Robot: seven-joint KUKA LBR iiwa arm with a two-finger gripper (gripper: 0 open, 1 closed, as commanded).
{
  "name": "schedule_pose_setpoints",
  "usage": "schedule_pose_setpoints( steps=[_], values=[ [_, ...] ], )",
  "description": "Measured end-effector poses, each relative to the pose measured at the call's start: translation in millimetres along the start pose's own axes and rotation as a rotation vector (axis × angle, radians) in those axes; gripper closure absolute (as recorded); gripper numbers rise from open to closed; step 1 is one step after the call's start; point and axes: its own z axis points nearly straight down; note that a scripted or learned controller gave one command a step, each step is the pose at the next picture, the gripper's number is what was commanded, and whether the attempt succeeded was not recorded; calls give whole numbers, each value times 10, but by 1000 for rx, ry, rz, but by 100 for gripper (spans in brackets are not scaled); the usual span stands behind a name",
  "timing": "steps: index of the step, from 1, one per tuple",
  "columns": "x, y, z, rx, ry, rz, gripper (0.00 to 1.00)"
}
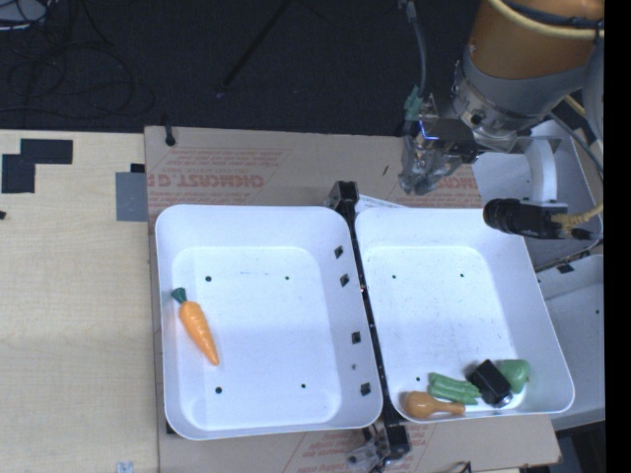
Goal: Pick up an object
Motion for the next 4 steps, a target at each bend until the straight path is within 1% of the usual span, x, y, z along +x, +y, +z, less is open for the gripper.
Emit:
schedule_pose_setpoints(
  steps=[1,2,3,4],
  values=[
    [502,-53,571,6,0,-8,100],
    [239,412,1285,3,-2,-2,100],
    [-171,465,577,-8,-2,-1,100],
    [437,403,1122,5,1,-9,100]
  ],
)
